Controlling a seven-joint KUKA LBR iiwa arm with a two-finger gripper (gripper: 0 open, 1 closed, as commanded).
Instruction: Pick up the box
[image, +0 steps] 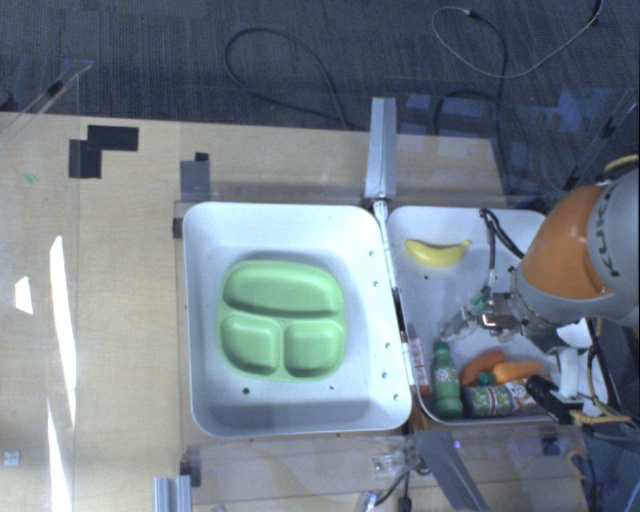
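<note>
Right-hand shallow white bin (420, 225) | grey orange-banded arm's gripper (490, 318) at centre, finger state cannot be told | box unidentified among green bottles (447, 380) at 6 o'clock, yellow banana (437, 251) at 11 | risk: clutter causes wrong grasp.

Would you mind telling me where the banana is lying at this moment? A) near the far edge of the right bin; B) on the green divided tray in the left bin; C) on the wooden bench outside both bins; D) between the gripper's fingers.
A: the banana lies on the white floor of the right bin near its far edge, well apart from the green tray in the left bin.
</note>
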